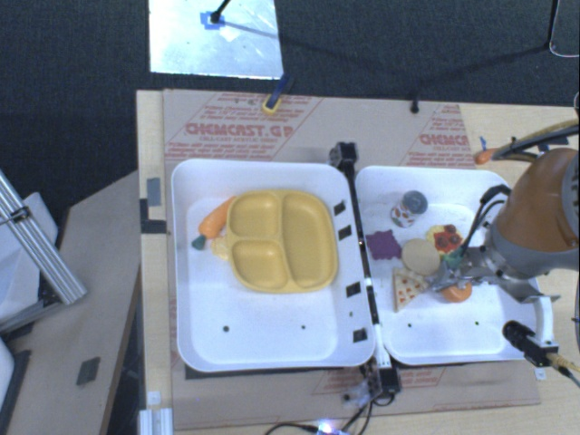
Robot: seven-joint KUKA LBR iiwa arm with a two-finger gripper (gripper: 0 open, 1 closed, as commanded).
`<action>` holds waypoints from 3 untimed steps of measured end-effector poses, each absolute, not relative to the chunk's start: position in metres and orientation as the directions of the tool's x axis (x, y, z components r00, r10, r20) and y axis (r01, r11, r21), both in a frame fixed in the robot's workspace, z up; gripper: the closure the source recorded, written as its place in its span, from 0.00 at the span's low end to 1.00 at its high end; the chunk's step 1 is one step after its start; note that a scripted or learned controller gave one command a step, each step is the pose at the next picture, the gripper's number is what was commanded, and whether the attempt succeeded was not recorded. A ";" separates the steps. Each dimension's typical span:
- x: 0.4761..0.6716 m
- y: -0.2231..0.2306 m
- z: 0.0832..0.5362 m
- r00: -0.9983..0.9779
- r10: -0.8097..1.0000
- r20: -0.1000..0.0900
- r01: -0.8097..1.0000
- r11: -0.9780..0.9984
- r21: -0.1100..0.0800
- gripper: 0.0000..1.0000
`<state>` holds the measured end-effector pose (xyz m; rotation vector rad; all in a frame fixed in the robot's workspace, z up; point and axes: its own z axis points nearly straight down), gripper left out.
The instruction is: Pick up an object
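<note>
Gripper (450,277) low over the right bin (435,347), in the middle of a clutter of toy food; arm (539,220) comes in from the right, orange band above the wrist. Cannot tell how the gripper stands or whether it has hold of anything; its tip is lost among the pieces. Orange piece (458,293) directly beneath it, touching or nearly so. Round tan disc (420,257) just left of the tip; pizza slice (408,288) below the disc. Red-and-yellow piece (446,238) just above the tip. Purple piece (383,244) farther left, near the bin's left wall. Small can (410,207) toward the back of the bin. Left bin (263,333): yellow divided tray (276,240) in the centre, carrot (216,217) against the tray's left edge. Both bins sit side by side on a board (245,125).
</note>
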<state>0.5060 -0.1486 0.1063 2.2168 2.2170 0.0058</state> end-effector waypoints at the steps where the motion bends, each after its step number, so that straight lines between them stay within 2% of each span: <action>1: 0.516 -0.142 0.163 -0.005 1.000 -0.002 1.000 0.005 0.007 1.00; 2: 0.518 -0.150 0.209 -0.004 1.000 -0.002 1.000 0.004 0.007 1.00; 3: 0.519 -0.150 0.225 -0.004 1.000 -0.001 1.000 0.004 0.004 1.00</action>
